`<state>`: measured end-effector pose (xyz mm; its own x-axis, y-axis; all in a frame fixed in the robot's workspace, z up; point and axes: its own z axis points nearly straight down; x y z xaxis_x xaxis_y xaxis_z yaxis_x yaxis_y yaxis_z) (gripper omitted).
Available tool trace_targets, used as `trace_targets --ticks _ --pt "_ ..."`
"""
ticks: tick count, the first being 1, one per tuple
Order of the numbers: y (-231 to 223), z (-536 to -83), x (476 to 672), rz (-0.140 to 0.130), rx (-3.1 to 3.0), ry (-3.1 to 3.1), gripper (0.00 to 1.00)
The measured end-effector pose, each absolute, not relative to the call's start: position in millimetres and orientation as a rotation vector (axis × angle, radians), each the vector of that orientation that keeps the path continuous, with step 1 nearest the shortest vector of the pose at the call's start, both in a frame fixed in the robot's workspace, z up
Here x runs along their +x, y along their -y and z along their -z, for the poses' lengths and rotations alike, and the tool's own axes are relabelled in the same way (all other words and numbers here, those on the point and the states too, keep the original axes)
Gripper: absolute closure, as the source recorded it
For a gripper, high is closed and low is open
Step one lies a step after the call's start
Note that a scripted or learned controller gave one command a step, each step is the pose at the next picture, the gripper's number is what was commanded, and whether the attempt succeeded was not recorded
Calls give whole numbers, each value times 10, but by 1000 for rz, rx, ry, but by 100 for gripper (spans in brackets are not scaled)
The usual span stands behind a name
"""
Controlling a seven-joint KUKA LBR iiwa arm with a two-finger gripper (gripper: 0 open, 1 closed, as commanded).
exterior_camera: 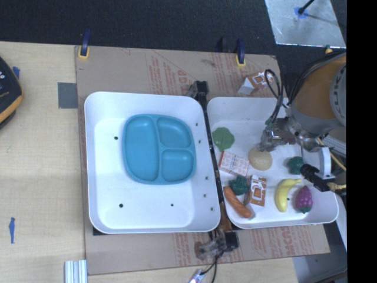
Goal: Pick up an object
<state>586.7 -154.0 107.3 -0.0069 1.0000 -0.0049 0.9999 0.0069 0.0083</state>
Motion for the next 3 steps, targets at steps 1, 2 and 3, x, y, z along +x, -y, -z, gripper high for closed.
trace_targets --ticks 1,2,3 --pt "1543 -1059 5854 0 2210 -2224 0" --pt "1081 -970 5785 -6 2210 -2221 0" --pt "945 -970 5688 -8 2209 -2219 0"
